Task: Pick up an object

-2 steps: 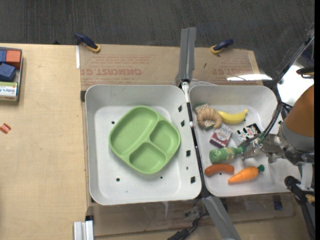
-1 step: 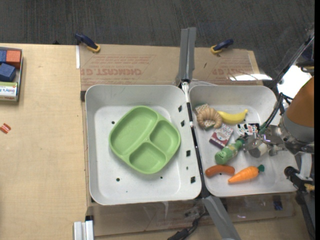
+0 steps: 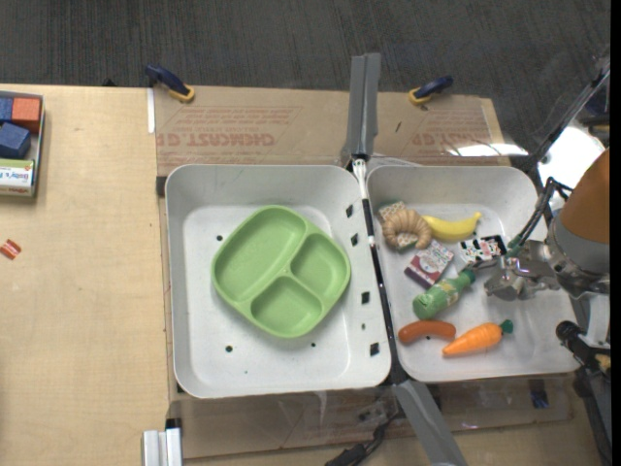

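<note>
The right bin (image 3: pixel 456 175) holds the loose items available for picking. A croissant (image 3: pixel 406 227) lies near its upper left corner, with a yellow banana (image 3: pixel 452 225) just beside it to the right. Below these sit a small maroon packet (image 3: pixel 430 263) and a black-and-white packet (image 3: pixel 481 249). A green bottle (image 3: pixel 441 295) lies tilted in the middle of the bin. Toward the near edge, a red sausage (image 3: pixel 426 331) rests beside an orange carrot (image 3: pixel 473 339) with a green tip.

The gripper (image 3: pixel 506 282) is positioned over the right side of this bin, just right of the green bottle and below the black-and-white packet. No item is visible between its fingers. The metal parts blur together at this angle, so whether the claw is released or clenched cannot be told. The arm (image 3: pixel 587 216), with its orange band, enters from the right edge.

The left bin (image 3: pixel 179 260) contains a green divided plate (image 3: pixel 280 270) with three compartments, lying flat near the centre. Both bins rest on a cardboard sheet (image 3: pixel 252 129) fixed by two clamps (image 3: pixel 170 82) at its far edge. A box of coloured blocks (image 3: pixel 19 142) sits on the wooden bench (image 3: pixel 78 309), well apart at the far left.
</note>
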Motion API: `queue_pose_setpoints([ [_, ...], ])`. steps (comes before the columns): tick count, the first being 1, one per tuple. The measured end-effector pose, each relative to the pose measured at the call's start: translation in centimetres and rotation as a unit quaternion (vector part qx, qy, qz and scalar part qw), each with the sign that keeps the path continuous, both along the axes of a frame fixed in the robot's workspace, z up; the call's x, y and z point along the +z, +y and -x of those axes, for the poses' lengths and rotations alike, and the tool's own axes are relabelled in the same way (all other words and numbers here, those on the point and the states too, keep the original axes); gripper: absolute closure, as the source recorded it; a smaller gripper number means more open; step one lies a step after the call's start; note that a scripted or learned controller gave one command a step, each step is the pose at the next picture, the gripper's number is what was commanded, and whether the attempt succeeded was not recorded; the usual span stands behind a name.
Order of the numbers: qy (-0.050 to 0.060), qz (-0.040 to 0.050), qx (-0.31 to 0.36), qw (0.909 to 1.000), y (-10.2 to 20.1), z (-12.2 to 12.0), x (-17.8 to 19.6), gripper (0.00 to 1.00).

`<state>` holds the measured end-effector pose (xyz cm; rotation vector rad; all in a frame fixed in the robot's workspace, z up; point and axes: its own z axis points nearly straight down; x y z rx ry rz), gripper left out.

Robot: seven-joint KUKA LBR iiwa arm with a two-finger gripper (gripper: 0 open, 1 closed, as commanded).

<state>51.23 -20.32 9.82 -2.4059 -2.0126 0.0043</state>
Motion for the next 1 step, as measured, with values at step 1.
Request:
queue_pose_setpoints([
  [1,-0.001,0.0010,0.038,0.9993,4.89,-4.55,8.09,1.00],
])
